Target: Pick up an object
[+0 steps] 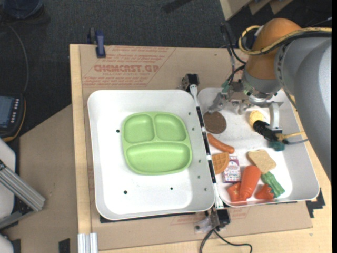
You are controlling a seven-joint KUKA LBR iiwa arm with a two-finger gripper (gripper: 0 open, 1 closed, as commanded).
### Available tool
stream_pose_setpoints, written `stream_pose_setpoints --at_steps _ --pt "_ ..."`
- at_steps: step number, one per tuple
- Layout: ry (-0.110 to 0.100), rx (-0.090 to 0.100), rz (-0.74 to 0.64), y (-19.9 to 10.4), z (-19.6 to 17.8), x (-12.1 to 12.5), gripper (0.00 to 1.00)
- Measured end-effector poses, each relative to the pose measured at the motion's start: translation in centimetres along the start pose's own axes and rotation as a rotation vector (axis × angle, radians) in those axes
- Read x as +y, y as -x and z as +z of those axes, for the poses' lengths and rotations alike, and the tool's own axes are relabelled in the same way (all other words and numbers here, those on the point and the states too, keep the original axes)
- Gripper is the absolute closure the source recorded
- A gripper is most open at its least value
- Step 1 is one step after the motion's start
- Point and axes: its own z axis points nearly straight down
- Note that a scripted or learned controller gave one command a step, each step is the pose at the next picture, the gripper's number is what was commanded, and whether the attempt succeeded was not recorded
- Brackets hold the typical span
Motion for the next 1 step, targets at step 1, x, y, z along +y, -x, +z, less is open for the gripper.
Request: stream_pose_setpoints --at_steps 1 --pt "-0.001 0.0 -0.002 -0.02 0.06 0.52 0.0"
